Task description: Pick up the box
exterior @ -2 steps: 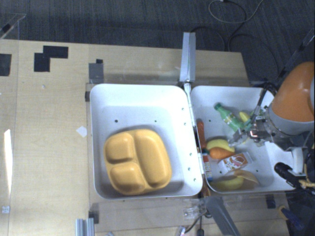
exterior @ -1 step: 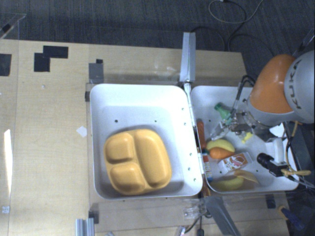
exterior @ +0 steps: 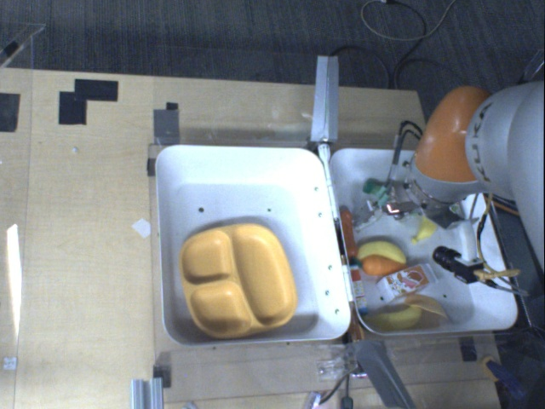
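Box (exterior: 407, 281) in right bin (exterior: 502, 313) among fruit; yellow tray (exterior: 238, 278) in left bin (exterior: 247, 170).

A pale wooden bench (exterior: 85, 254) is seen, on which two shallow white bins are set side by side (left bin (exterior: 170, 254), right bin (exterior: 502, 313)). Black tape patches (exterior: 85, 99) are stuck near its far-left edge.
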### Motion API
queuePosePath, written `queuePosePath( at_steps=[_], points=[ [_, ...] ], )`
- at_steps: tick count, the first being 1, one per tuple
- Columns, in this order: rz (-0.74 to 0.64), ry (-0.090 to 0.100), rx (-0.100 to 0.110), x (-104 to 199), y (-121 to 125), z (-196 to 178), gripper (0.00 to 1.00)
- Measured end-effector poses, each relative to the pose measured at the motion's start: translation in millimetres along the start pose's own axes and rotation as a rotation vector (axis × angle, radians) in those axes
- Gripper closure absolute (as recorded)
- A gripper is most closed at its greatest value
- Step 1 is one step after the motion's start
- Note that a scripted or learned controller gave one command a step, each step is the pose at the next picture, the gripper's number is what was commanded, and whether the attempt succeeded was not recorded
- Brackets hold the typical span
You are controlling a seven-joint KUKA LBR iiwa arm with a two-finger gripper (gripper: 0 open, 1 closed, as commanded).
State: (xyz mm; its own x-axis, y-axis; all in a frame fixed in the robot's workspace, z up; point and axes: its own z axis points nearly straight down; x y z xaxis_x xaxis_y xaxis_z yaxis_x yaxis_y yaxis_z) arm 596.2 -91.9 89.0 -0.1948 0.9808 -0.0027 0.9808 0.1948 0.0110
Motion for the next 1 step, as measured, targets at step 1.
queuePosePath(
  at_steps=[1],
  points=[
    [-0.001,0.001,-0.008,1.5,3.2,-12.3,1.00]
  ],
)
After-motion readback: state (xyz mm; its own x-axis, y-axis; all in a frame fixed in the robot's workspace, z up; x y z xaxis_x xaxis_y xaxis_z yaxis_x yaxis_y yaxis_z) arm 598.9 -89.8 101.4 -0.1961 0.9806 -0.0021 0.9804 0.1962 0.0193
